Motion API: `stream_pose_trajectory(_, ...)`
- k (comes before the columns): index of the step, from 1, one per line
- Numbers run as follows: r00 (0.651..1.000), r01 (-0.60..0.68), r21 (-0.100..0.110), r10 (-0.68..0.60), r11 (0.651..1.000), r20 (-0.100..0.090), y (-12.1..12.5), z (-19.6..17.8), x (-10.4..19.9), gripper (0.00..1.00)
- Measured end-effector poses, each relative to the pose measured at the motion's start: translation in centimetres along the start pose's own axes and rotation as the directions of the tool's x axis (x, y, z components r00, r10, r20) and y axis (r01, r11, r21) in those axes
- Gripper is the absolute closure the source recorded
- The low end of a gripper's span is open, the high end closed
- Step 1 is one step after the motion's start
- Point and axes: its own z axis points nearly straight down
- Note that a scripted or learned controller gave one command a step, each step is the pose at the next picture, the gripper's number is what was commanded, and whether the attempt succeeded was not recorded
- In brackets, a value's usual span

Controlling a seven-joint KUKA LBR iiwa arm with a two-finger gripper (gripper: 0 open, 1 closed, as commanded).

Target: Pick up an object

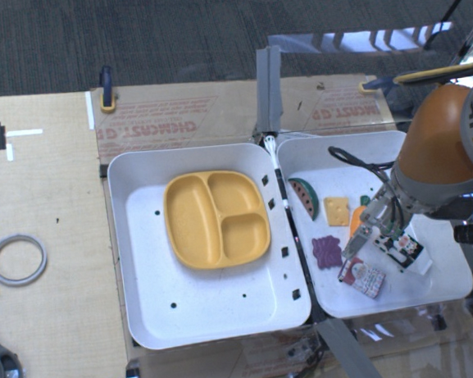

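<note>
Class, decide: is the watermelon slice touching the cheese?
Apart. The camera view shows the watermelon slice near the bin's left wall and the cheese to its right, with bare white floor between them.

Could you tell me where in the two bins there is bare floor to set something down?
Left bin: free along the front and left of the yellow divided plate. Right bin: crowded around the pincer, with watermelon slice, cheese, purple grapes and packets.

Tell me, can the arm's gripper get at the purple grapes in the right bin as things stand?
Probably yes. The purple grapes lie uncovered on the bin floor, apart from the watermelon slice, with the gripper poised just beside them.
</note>
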Motion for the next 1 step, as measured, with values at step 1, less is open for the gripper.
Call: stream_pose_trajectory(1,0.973,-0.231,-0.016,0.231,0.973,0.013,1.75,2.42,-2.86,0.00)
